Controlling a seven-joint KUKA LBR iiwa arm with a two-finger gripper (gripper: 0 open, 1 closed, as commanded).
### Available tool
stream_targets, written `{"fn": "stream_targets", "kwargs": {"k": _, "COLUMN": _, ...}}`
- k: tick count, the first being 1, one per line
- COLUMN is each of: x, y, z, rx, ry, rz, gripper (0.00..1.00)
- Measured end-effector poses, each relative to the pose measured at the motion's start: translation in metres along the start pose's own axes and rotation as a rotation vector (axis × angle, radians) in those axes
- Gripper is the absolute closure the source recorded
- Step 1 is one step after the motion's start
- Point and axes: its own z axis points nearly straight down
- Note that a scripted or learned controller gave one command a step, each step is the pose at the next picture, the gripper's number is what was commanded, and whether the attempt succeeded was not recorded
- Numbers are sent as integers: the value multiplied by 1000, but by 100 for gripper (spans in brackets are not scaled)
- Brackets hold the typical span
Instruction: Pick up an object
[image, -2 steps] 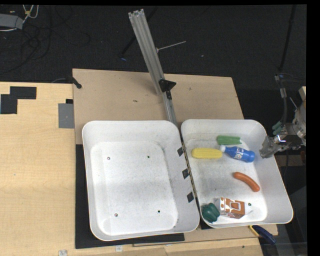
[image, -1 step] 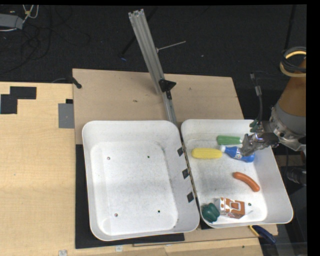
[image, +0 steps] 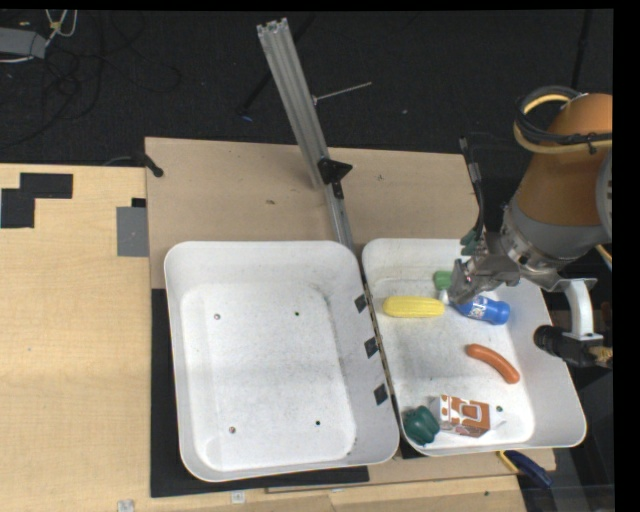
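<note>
Yellow corn (image: 413, 307), blue bottle (image: 487, 310), orange sausage (image: 492, 362), white bins (image: 200, 262).

the bench (image: 80, 330) is a pale wood-grain surface with a few dark rectangular cutouts or patches near its left side. a plainer tan board (image: 240, 190) lies across its back part, and a black mat (image: 163, 400) shows under the bins' left and front edges. two shallow white bins sit side by side on it, touching along their inner rims: the left bin (image: 185, 290) and the right bin (image: 560, 420). small black clips (image: 372, 346) sit along the seam between them. a slim aluminium rail (image: 300, 110) rises at a slant from the board just behind that seam.
</note>
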Motion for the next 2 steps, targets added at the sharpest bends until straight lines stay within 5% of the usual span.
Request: {"fn": "stream_targets", "kwargs": {"k": 2, "x": 109, "y": 23, "z": -9, "rx": -1, "ry": 0, "rz": -1, "gripper": 100}}
